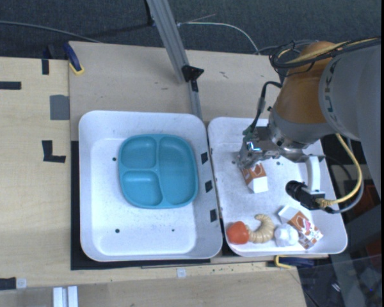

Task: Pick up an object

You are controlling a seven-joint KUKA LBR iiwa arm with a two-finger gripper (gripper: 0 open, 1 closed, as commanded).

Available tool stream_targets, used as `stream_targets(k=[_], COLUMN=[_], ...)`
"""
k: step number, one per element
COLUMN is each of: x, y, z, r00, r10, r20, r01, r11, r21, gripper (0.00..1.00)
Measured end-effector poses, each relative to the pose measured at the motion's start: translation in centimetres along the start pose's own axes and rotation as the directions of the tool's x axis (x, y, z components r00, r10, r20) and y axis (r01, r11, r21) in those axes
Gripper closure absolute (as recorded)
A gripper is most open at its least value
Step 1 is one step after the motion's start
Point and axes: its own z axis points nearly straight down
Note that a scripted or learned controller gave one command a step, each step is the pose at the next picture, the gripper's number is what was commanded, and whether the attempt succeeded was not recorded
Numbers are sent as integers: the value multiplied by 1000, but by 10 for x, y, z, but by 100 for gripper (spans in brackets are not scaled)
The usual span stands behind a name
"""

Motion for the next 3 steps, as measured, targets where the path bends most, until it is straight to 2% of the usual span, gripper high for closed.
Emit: stream_targets(k=[3], x=[142], y=[87], z=[-38], r00=[1000], r10=[1], r20=[0], r01=[-1], r11=[1000], r21=[-3], gripper=[100])
